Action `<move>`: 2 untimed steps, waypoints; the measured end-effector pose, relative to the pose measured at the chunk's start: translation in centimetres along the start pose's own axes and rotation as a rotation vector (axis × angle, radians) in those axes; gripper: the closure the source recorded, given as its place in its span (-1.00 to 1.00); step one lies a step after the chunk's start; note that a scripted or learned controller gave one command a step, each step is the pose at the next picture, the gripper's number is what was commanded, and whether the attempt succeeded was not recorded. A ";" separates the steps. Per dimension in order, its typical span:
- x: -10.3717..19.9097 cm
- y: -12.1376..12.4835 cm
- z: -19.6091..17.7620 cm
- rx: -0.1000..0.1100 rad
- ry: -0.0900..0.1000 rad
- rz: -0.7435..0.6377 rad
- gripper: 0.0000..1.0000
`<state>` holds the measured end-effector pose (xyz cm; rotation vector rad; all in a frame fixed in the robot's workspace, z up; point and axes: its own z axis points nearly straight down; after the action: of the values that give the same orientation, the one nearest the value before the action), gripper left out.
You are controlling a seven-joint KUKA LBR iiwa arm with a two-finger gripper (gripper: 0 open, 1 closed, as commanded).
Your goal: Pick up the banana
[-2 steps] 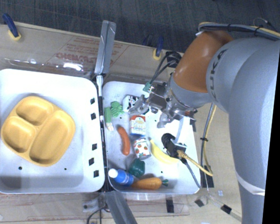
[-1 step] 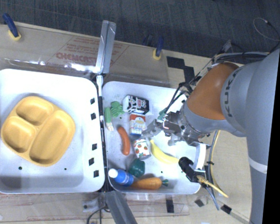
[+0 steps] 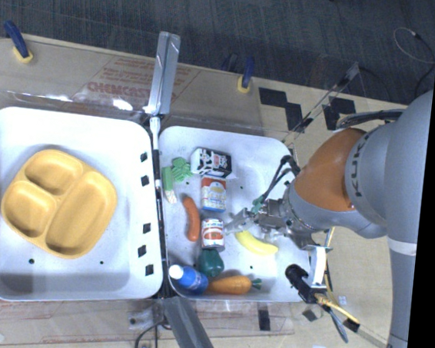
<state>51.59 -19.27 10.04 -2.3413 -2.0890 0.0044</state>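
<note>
A small yellow banana [image 3: 256,244] lies on the floor of the right bin [image 3: 262,149], towards its right side and near the front. My gripper [image 3: 250,221] hangs just above and slightly left of the banana, at the end of the grey wrist below the orange band. The gripper's body covers the banana's upper edge. Whether it touches the banana cannot be made out from this angle.
Left of the banana are a red can [image 3: 212,233], an orange sausage [image 3: 191,217], a blue-labelled can [image 3: 214,194], a black-and-white carton [image 3: 211,162] and a green toy [image 3: 175,174]. In front lie a carrot [image 3: 230,284], a dark green pepper [image 3: 210,263] and a blue bottle [image 3: 189,279]. The left bin holds a yellow divided plate [image 3: 58,200].
</note>
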 end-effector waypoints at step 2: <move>-1.4 -3.9 1.1 0.004 0.003 -0.028 -1.00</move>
<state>47.57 -20.24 8.97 -2.3082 -2.1184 0.0043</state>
